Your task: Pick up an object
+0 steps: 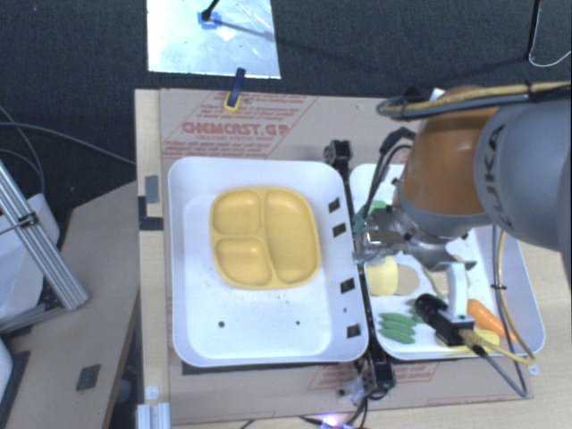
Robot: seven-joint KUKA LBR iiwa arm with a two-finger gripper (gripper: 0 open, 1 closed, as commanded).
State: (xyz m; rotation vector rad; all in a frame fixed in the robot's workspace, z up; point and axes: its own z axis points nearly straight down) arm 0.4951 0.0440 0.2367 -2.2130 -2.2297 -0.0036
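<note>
Pea pods (398,326) at front of right bin (534,324) | pale yellow fruit (384,277), likely target, just behind them, close beside gripper (374,239) on its near side | gripper open or closed: cannot tell, wrist hides it | carrot (485,314) well right

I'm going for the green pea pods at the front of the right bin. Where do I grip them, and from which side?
Take the pea pods across their middle, coming straight down from above. They lie flat and low on the floor of the right bin, long axis roughly along its front wall, so closing across the narrow width looks safest.
</note>
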